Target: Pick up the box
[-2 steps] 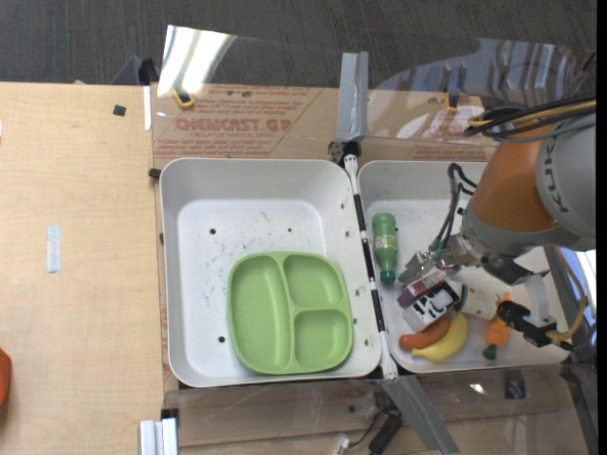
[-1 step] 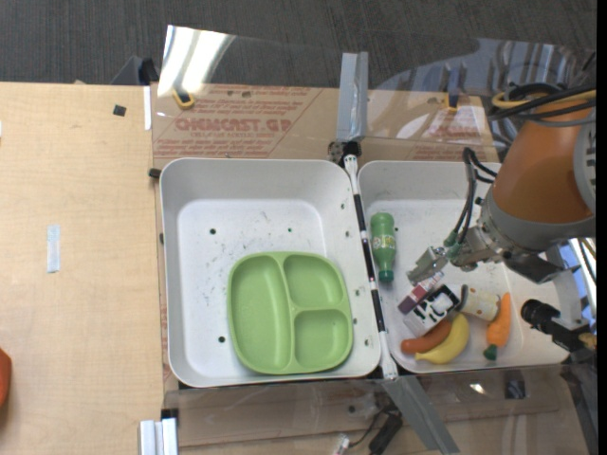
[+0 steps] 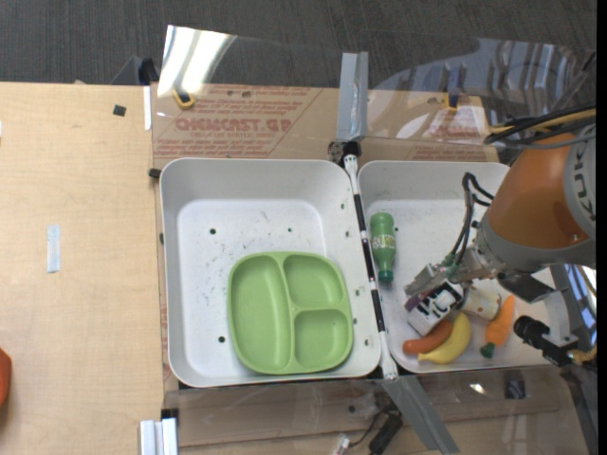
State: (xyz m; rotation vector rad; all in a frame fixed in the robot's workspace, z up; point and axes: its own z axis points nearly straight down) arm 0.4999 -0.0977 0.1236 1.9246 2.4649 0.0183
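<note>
camera view: gripper point(image 3: 432, 281) hides part of the box point(image 3: 438, 301); jaw state unclear.

Cardboard sheet point(image 3: 248, 121) behind the bins: red print is seen, partly legible as "CHEMCAST GP".
Green bottle point(image 3: 382, 245) label: markings too small to be read.
Box point(image 3: 438, 300): dark print, not readable.

Left bin point(image 3: 185, 254): green three-compartment plate point(image 3: 289, 311), lying flat toward the near side. Right bin point(image 3: 417, 183): green bottle point(image 3: 382, 245) along the left wall; banana point(image 3: 450, 341), red pepper point(image 3: 424, 337) and carrot point(image 3: 497, 324) clustered at the near edge.
</note>
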